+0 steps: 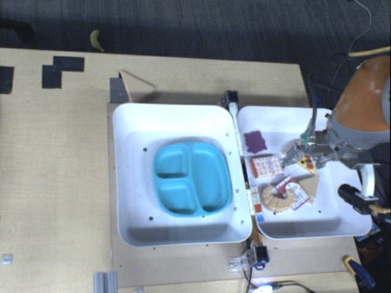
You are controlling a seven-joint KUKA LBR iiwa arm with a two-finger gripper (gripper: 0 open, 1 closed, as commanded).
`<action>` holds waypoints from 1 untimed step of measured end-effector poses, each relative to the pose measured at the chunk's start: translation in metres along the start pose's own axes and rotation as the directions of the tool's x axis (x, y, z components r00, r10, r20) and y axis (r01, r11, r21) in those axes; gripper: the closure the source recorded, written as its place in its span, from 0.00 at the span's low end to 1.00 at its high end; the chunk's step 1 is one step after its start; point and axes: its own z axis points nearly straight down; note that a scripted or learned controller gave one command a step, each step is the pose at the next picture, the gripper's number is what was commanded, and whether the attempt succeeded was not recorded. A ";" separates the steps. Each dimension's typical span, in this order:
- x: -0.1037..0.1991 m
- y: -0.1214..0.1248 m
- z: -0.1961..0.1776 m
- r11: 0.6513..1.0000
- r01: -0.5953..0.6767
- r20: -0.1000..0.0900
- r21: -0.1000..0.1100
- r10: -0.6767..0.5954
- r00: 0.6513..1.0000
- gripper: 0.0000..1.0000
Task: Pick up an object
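Observation:
The right bin (342, 221) holds several small objects. A purple piece (255, 141) lies at its back left, with a red-and-white patterned packet (266, 165) just in front of it. A round tan disc (276, 198) sits toward the front, partly overlapped by a small checkered item (295, 195) and a red-and-grey piece (283, 187). A tan wedge (310, 186) lies to their right. My gripper (305, 154) hangs over the middle of this bin, just right of the patterned packet, with a small orange bit (308, 162) beneath it.
The left bin (131, 163) contains a blue divided tray (191, 177). A black clamp (230, 97) sits at the back where the bins meet. Cables and a connector (256, 256) lie at the front edge. The arm's orange band (366, 99) looms at the right.

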 end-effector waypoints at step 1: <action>0.008 0.013 0.086 1.000 -0.004 0.002 -0.010 0.004 1.000 0.00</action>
